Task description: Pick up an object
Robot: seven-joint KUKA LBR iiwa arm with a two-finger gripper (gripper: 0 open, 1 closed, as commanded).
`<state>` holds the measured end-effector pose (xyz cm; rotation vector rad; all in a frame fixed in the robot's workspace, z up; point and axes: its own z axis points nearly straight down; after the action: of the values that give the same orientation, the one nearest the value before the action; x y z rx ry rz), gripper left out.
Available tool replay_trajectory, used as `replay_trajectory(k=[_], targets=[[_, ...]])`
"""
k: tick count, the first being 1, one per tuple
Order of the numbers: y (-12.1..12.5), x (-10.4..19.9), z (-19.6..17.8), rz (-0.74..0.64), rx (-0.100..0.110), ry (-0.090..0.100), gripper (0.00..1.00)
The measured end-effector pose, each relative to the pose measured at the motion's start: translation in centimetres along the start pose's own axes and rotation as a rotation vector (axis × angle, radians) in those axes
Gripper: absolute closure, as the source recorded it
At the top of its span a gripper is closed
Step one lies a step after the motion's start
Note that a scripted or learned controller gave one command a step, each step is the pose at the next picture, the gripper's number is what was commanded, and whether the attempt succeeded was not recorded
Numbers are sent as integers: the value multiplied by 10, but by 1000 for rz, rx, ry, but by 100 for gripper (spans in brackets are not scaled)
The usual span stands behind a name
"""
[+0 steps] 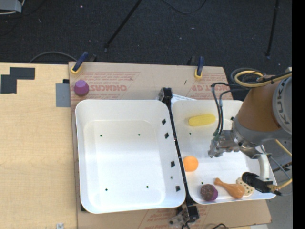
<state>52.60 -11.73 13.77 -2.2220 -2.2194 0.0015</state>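
In the right bin lie a yellow corn-like piece near the far wall, an orange ball by the divider, and a dark purple ball and a tan drumstick by the near wall. My gripper hangs low over the middle of this bin, right of the orange ball and below the yellow piece. It touches none of them, and nothing shows in its grasp.
The left bin adjoins the right one along a black divider. A small purple object sits on the cardboard beyond the left bin's far corner. Two clamps hold the cardboard's far edge.
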Motion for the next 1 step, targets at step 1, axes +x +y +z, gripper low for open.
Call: replay_trajectory(k=[1], targets=[[1,-6,-43,0,-4,-1,100]])
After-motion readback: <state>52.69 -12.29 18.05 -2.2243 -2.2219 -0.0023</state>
